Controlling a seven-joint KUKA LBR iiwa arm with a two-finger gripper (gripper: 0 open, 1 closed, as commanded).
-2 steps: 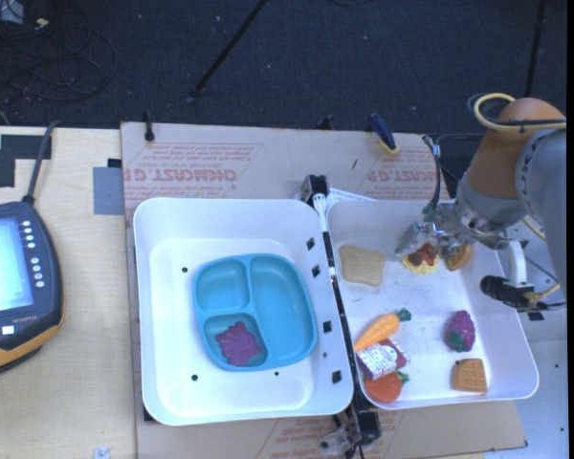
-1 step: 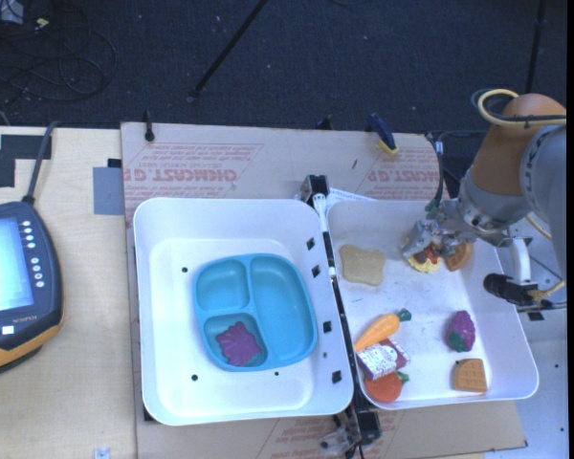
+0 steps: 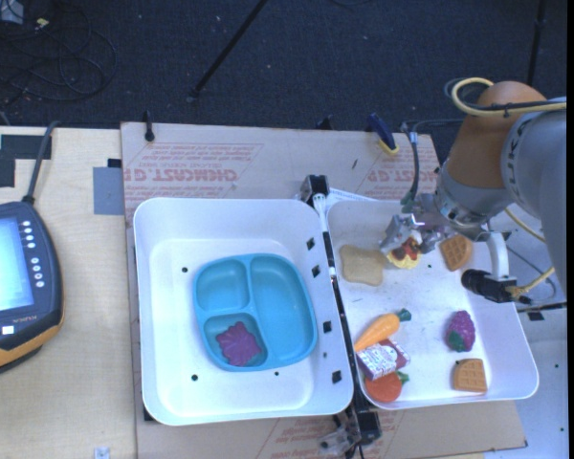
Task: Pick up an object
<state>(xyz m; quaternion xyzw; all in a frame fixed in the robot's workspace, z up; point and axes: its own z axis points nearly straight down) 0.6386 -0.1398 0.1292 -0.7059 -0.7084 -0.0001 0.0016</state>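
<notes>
My gripper (image 3: 408,235) is low over the back of the right bin (image 3: 517,352), and the arm reaches in from the right. Directly under its tip lies a small yellow and red toy (image 3: 404,252), touching or nearly touching it. A tan bread slice (image 3: 362,265) lies just to the left, and an orange waffle piece (image 3: 454,251) just to the right. Nearer the front are a carrot (image 3: 378,330), a purple grape bunch (image 3: 461,330), a red and white packet (image 3: 381,360), a red tomato-like piece (image 3: 388,387) and an orange cracker (image 3: 469,375).
The left bin (image 3: 163,256) bears a blue divided plate (image 3: 268,295) with a magenta item (image 3: 235,342) in its front compartment. A teach pendant (image 3: 10,275) lies on the bench at far left. Black cabling (image 3: 493,285) hangs by the arm.
</notes>
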